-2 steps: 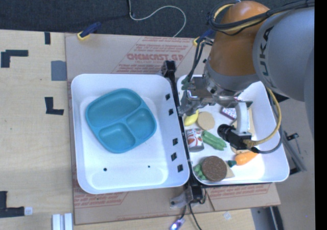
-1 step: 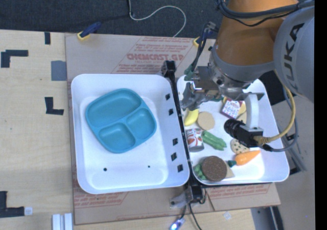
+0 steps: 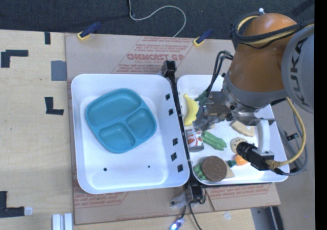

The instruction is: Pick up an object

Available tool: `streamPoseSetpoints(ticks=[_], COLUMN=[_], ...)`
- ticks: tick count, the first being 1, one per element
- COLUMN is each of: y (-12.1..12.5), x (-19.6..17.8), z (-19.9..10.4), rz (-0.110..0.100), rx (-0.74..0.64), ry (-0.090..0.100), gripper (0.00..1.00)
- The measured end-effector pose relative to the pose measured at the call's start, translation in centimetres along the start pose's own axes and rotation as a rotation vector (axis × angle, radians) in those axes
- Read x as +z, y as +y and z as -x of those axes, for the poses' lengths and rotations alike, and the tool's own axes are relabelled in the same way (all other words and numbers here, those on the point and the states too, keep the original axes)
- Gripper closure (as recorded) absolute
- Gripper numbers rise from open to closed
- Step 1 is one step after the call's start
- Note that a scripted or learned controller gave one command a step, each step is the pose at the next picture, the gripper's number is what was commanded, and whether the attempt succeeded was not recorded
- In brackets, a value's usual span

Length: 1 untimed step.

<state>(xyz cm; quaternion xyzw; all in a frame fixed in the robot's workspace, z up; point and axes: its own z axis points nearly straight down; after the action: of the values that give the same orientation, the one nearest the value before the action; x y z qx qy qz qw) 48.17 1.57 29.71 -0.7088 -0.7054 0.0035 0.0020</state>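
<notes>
- Arm (image 3: 265,65) with its orange band reaches in from your right and hangs over the right bin (image 3: 278,137); its bulk covers much of that bin's upper half.
- Hand (image 3: 207,116) sits low over the right bin's left part, close to the banana and the can; you cannot tell from this slant how far it is open, and nothing can be seen gripped in it.
- Yellow banana (image 3: 190,109) lies near the right bin's left wall, just left of the hand; whether the hand touches it cannot be told.
- Small can (image 3: 194,139) with a red and white label lies just below the banana, against the same wall.
- Green pea pod (image 3: 214,140) lies just right of the can, slanted.
- Brown round cookie (image 3: 213,168) rests near the bin's front edge, with a bit of green showing at its left side.
- Small orange piece (image 3: 240,161) lies to the right of the cookie, beside a black cable fitting.
- Left bin (image 3: 122,178) holds a blue divided plate (image 3: 120,120), three compartments, set at a tilt in the bin's upper left.
- Both bins stand side by side on a cardboard sheet (image 3: 102,55) on the table (image 3: 30,147).
</notes>
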Motion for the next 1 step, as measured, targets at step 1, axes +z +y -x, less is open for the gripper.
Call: streamPoseSetpoints(ticks=[1], y=[0.17], x=[-2.9], z=[-0.76], rz=[0.008], rx=[-0.007], ry=[0.002], gripper=[1.0])
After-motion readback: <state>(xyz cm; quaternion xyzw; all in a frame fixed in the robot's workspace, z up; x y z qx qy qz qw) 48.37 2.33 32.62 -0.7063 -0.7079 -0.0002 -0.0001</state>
